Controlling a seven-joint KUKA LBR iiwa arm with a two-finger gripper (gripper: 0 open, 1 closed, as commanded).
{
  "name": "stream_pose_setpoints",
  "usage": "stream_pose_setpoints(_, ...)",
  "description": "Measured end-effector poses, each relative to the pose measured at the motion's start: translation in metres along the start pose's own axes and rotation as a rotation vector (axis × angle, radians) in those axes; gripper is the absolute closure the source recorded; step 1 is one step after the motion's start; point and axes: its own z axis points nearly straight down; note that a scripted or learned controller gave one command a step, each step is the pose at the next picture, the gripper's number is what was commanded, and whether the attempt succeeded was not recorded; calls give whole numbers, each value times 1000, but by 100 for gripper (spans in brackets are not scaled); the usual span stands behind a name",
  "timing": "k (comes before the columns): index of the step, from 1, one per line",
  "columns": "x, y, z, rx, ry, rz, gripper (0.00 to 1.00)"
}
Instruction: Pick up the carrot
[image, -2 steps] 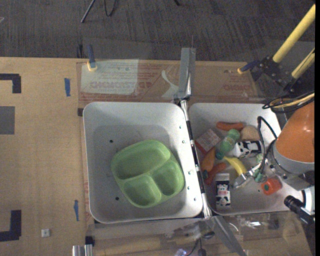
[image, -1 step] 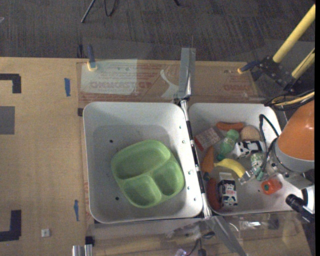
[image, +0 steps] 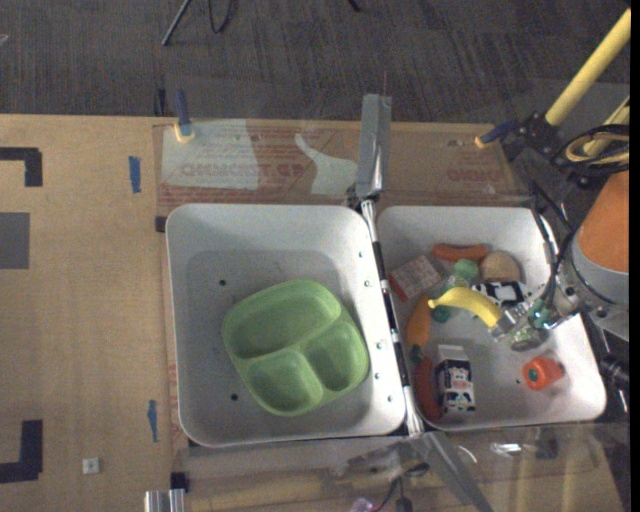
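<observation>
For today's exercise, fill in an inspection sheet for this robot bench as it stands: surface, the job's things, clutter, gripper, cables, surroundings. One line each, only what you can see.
Surface: two white bins side by side on a brown bench; the left bin holds a green divided plate, the right bin holds the toys.
Job's things: the carrot lies near the right bin's far wall, apart from the gripper.
Clutter: banana, milk carton, a small orange round piece, a beige round item, a black-and-white item.
Gripper: gripper is low in the right bin, by the banana's end; finger state unclear.
Cables: black cables at far right.
Surroundings: dark carpet, blue tape marks on the bench.
</observation>
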Motion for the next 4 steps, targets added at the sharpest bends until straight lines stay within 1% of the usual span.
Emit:
stream_pose_setpoints(1,15,59,5,0,0,268,100)
stream_pose_setpoints(2,58,71,12,6,2,639,100)
stream_pose_setpoints(3,124,54,37,5,4,15,100)
stream_pose_setpoints(4,153,69,-3,1,1,298,100)
